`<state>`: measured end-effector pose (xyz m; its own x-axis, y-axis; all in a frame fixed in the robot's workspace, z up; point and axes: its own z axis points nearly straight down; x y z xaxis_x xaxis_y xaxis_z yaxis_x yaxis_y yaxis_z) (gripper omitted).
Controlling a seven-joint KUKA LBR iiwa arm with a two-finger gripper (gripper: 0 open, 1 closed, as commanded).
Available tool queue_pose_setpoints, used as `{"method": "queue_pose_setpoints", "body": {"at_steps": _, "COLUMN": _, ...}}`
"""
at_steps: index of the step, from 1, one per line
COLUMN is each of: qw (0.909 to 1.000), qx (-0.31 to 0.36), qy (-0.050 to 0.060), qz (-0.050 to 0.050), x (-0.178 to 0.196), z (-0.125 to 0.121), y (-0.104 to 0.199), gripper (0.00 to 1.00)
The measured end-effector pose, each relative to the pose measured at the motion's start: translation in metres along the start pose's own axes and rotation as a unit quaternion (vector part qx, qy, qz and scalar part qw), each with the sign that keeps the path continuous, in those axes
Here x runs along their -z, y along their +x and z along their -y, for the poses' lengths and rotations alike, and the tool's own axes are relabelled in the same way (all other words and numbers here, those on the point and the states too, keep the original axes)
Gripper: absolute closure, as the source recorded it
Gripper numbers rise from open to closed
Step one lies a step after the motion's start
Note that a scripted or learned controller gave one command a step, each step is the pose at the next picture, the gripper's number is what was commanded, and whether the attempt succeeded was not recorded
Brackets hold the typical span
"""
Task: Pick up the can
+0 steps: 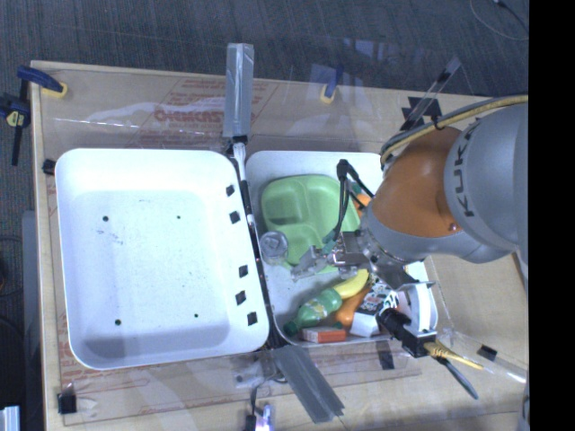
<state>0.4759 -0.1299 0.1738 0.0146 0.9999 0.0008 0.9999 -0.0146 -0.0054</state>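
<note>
The can point(272, 245) is small and silvery, seen end-on. It rests against the left wall of the right bin point(310, 162), just below the left corner of a pale green container point(299, 206). My gripper point(314, 260) hangs low inside the right bin, a short way to the right of the can and slightly nearer the front. It points left toward the can and is apart from it. Nothing shows in its grasp. The grey arm with its orange band point(413, 196) covers the right part of this bin.
A yellow banana point(352, 285), a green bottle-like item point(317, 311), an orange piece point(349, 309) and a red and white pack point(328, 334) crowd the front of the right bin. The left bin point(148, 259) lies beyond the divider with black clips point(243, 272).
</note>
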Motion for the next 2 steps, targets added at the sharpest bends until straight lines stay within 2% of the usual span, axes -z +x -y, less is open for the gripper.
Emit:
{"method": "queue_pose_setpoints", "body": {"at_steps": 1, "qw": 0.9962, "qx": 0.087, "qy": -0.003, "qz": 0.002, "x": -0.081, "z": -0.063, "y": 0.005, "gripper": 0.00}}
{"method": "queue_pose_setpoints", "body": {"at_steps": 2, "qw": 0.9983, "qx": -0.058, "qy": -0.008, "qz": 0.005, "x": -0.074, "z": -0.015, "y": 0.018, "gripper": 0.00}}
